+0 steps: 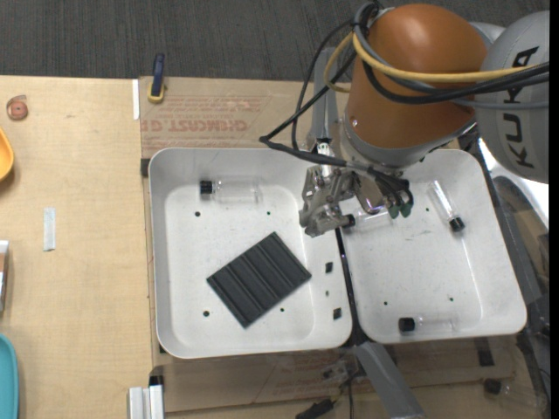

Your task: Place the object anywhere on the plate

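A dark grey ribbed plate (pixel 259 278) lies flat and turned at an angle in the left bin (pixel 166 321), near its front. A clear tube with a black cap (pixel 229 189) lies at the back of that bin. My gripper (pixel 325 209) hangs over the seam between the two bins, behind and to the right of the plate and apart from it. The large orange wrist band (pixel 410 59) hides much of it from above. A pale clear piece (pixel 376 214) lies just to the gripper's right; I cannot tell whether it is held.
The right bin (pixel 498 312) has a clear black-capped tube (pixel 444 206) at its back right and another (pixel 428 324) along its front wall. A blue-handled clamp (pixel 157 77) sits on the cardboard behind the bins. Black cables (pixel 301 129) loop near the wrist.
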Action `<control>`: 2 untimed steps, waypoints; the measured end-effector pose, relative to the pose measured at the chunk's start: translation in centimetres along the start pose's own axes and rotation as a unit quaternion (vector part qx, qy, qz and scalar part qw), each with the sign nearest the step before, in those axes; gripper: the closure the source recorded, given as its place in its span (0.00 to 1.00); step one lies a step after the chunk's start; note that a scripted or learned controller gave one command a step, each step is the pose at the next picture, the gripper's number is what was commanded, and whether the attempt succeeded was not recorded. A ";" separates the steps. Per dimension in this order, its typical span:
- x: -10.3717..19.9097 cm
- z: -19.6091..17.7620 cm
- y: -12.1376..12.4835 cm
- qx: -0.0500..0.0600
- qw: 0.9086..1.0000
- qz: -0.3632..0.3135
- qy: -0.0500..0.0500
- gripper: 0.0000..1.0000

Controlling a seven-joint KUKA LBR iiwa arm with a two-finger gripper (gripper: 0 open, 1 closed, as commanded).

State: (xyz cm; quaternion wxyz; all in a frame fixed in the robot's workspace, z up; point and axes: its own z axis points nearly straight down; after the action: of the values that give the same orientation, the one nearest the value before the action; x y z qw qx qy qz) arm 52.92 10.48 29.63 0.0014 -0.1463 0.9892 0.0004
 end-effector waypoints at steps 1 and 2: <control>2.1 -1.0 -3.2 0.000 0.991 -0.132 0.000 1.00; -0.2 2.2 3.4 -0.001 0.979 -0.203 0.001 1.00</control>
State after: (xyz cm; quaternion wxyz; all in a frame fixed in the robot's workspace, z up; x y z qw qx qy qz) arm 52.13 13.81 27.38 0.0004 -0.3444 0.9388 0.0007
